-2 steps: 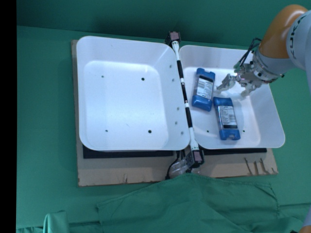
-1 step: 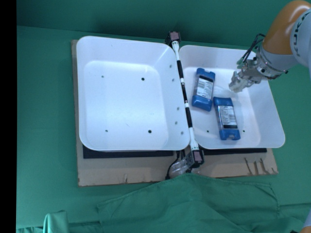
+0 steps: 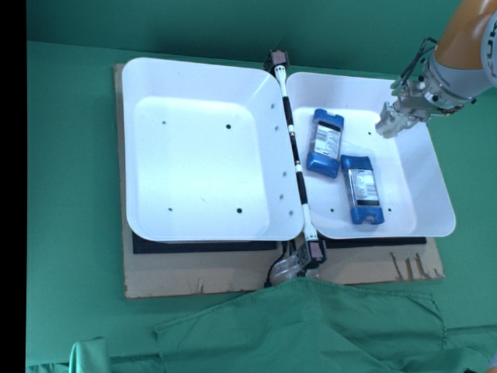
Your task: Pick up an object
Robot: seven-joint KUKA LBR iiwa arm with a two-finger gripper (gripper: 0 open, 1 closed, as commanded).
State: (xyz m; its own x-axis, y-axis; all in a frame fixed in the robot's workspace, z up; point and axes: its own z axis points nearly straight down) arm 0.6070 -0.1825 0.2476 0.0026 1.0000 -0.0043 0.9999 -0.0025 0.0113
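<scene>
blue packs [image 3: 326, 142] [image 3: 363, 189] in right bin [image 3: 435, 200], jaws [image 3: 390, 125] above, right of them

2 blue packs [image 3: 326, 142], white bins [image 3: 147, 76], green cloth [image 3: 70, 169]

We note the robot arm [image 3: 474, 29]: a rounded orange shell at the upper part, passing into a pale grey cylindrical wrist section. Below it we see a silvery metal mounting block with small dark fittings. Thin black cables loop along the wrist's left side. The pale grey two-finger gripper [image 3: 388, 127] ends the assembly, blunt and whitish at its tip. No markings legible to us.
</scene>
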